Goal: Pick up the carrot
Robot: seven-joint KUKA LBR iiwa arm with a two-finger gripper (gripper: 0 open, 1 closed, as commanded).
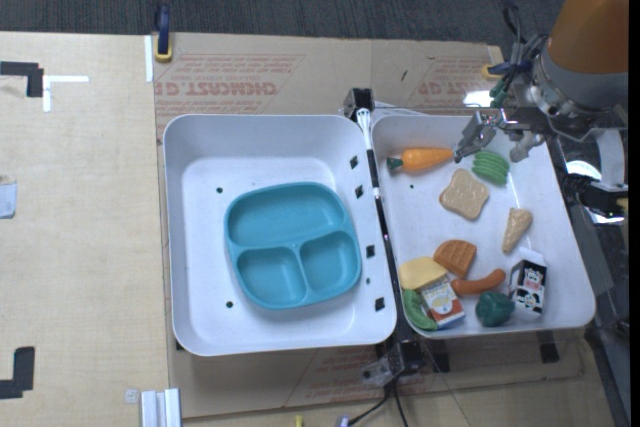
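The orange carrot (pixel 425 158) with a green tip lies near the back left corner of the right bin (pixel 572 215), pointing toward the divider. My gripper (pixel 494 147) hangs over the back of that bin, just right of the carrot's thick end. It is open, with one fingertip (pixel 467 147) close to the carrot and the other further right. A green ridged food piece (pixel 491 166) lies just below and between the fingers. Nothing is held.
The right bin also holds a bread slice (pixel 465 195), a pale wedge (pixel 515 228), a waffle (pixel 456 257), a sausage (pixel 480 282), cheese (pixel 421 271), two small cartons (pixel 528 287) and broccoli (pixel 493 310). A blue divided plate (pixel 292 243) sits in the left bin (pixel 190 215).
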